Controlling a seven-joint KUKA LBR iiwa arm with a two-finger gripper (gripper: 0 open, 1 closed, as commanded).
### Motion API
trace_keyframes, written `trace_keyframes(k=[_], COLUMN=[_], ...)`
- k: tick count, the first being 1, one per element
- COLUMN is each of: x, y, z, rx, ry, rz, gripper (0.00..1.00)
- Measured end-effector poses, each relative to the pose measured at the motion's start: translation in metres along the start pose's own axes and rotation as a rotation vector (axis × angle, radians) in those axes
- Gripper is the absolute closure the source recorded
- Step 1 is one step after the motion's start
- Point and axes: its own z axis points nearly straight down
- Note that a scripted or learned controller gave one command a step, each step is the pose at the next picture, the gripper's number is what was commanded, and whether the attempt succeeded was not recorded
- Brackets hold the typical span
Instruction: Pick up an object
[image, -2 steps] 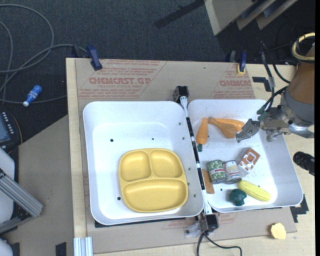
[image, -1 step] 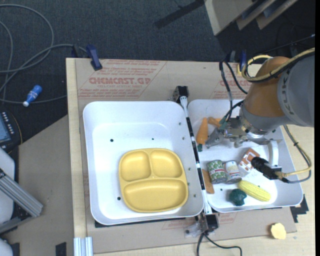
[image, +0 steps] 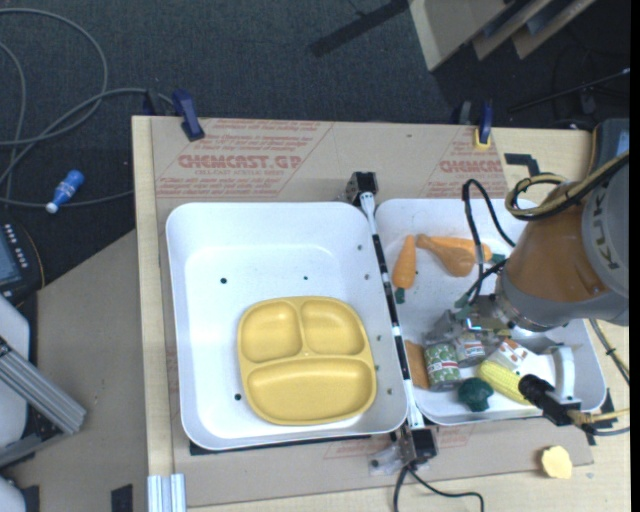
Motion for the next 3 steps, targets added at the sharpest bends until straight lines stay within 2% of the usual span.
trace_keyframes(k=[1,2,3], x=[0.006,0.006,0.112], y=[0.002,0.003,0.02], z=[-0.002,-0.012,-0.108], rx=[-0.007,-0.01,-0.021], ry=[0.0,-0.002,0.0], rz=[-0.003,-0.003,-0.016], gripper=[0.0,1.0,1.0])
